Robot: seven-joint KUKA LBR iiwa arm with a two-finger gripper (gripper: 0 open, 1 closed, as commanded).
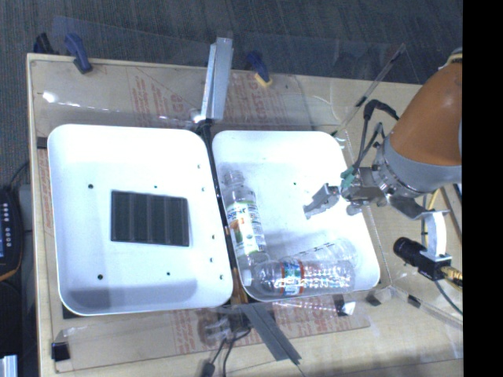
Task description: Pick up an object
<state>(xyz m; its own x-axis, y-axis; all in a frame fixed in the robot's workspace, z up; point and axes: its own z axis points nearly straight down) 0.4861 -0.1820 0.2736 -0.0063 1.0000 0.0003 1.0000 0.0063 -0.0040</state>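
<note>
Bench fixtures and surroundings

Two white bins sit side by side on a tan bench (330, 344): the left bin (71, 210) carries a dark ribbed panel (149, 217) on its floor and small dark holes around it; the right bin (275, 151) adjoins it along a dark divider. A grey metal bar (217, 77) rises from the junction at the far edge. Two blue clamps (78, 52) (258, 65) grip the bench's far edge. Dark carpet (236, 6) lies beyond.

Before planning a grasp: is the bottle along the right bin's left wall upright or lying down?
Lying down: the bottle shows its full length flat on the right bin floor.
</note>
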